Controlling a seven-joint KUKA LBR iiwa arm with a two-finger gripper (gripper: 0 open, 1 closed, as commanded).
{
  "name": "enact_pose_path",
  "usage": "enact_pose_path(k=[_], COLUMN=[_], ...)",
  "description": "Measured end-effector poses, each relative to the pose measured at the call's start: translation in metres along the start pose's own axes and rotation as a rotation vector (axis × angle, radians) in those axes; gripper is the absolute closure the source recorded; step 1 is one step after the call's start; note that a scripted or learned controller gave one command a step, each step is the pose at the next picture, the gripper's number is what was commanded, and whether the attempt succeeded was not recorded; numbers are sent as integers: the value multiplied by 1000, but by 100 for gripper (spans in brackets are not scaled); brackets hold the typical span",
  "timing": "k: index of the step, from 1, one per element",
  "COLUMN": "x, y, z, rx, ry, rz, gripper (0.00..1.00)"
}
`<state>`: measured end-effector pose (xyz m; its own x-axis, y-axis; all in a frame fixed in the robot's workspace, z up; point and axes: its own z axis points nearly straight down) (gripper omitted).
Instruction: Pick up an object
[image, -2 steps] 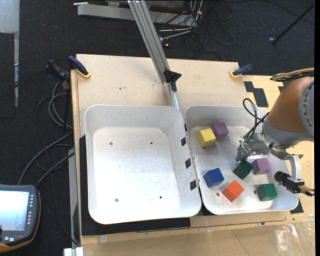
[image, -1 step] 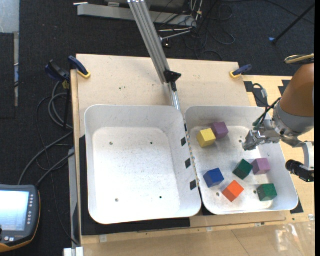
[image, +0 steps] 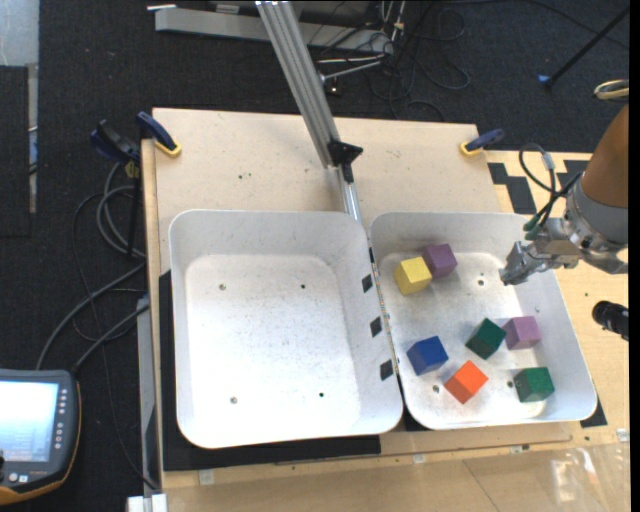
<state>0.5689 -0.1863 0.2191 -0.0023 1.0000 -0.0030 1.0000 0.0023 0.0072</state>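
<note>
The jaws hang over the right bin's upper right part, at the arm's tip; whether they are open or closed I cannot tell, and nothing shows between them. To their left lie a purple cube and, touching it, a yellow cube. Just below them sit a second purple cube and a green cube. Further below are a blue cube, an orange cube and another green cube. The left bin lies well left on the table.
</note>
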Motion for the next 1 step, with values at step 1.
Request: enact_pose_path(k=[1], x=[63], y=[7], z=[-7], rx=[4], ry=[5], rz=[-6], gripper=[100])
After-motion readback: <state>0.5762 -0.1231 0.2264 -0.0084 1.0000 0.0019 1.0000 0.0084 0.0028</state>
